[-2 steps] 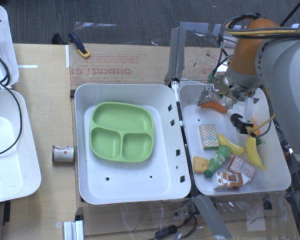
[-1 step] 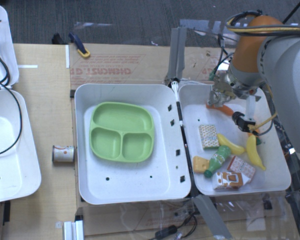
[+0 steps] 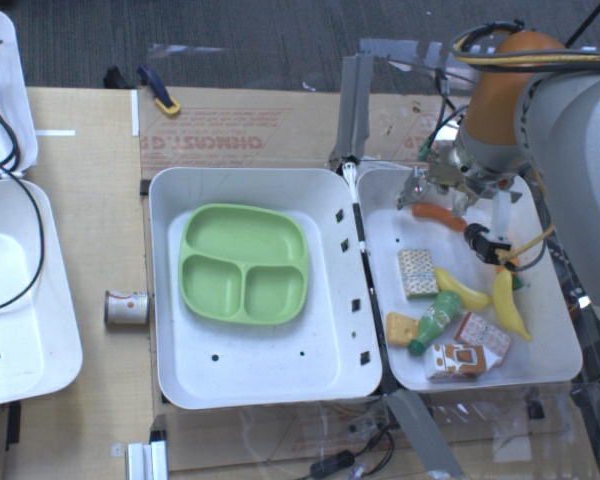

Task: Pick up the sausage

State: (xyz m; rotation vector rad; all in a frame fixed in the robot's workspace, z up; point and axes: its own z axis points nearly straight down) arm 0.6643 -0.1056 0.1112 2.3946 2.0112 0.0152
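Taking the right-hand shallow white plastic bin [image 3: 540,368] as the landmark, its near end holds a small printed carton with red and white panels [image 3: 467,349], lying just beside a green plastic bottle [image 3: 436,320] that points toward the near-left corner, where a yellow-orange wedge-shaped block [image 3: 400,327] touches it. A little farther in, a curved yellow banana [image 3: 463,290] lies across the middle of the bin, and a second yellow banana [image 3: 508,305] runs along the bin's right side. Beyond the first banana sits a pale, speckled rectangular cracker-like block [image 3: 416,271]. Toward the bin's far end lies the thin orange-red sausage [image 3: 440,213], slanting from upper left to lower right, with its left tip just beneath the metal two-finger gripper [image 3: 438,188] of the grey arm with the orange band [image 3: 504,80]. The gripper hangs at the bin's far edge, close over the sausage; whether its tips are spread or pressed together cannot be made out. Left of the landmark bin, the neighbouring white bin [image 3: 170,268] carries a light green three-compartment plastic plate [image 3: 244,264].
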